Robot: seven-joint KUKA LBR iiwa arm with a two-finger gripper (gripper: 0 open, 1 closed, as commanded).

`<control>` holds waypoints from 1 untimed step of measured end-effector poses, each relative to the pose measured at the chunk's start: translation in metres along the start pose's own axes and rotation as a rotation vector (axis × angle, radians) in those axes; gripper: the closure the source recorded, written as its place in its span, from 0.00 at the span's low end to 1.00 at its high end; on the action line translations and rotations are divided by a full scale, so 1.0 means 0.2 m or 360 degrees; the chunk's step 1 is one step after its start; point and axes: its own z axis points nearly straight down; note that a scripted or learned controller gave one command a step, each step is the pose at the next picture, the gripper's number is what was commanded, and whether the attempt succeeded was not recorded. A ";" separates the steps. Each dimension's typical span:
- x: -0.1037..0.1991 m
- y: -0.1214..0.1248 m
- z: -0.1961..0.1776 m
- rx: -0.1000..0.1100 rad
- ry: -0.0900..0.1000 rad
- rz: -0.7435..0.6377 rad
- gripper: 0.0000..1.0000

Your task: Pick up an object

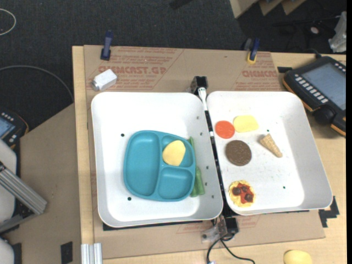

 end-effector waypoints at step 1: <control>-0.15 -0.49 0.04 0.0015 0.0008 0.0012 1.00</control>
